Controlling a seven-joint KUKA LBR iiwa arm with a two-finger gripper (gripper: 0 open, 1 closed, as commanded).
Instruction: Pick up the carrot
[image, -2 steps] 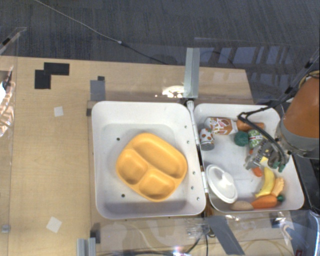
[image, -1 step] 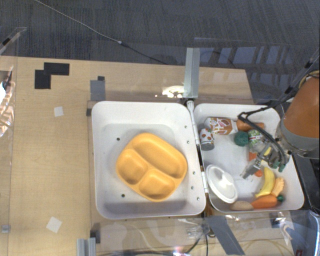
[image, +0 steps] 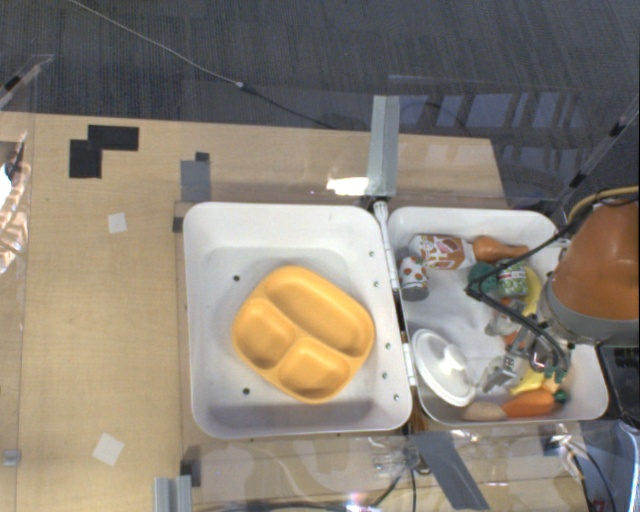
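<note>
The carrot (image: 530, 403), orange with a green tip at its right end, lies along the front wall of the right bin (image: 590, 400). My gripper (image: 522, 366) hangs low in that bin, just behind and above the carrot, at the end of the grey arm with the orange band (image: 598, 270). Cables run from the wrist to the gripper. The carrot rests on the bin floor, with nothing seen gripping it.
The right bin also holds a clear round dish (image: 444, 366), a beige piece (image: 484, 410), a yellow banana (image: 532, 296), a green item (image: 506, 280), a small can (image: 413, 278), a printed packet (image: 440, 251) and another orange piece (image: 497, 248). A yellow divided plate (image: 303, 331) lies in the left bin (image: 210, 400).
</note>
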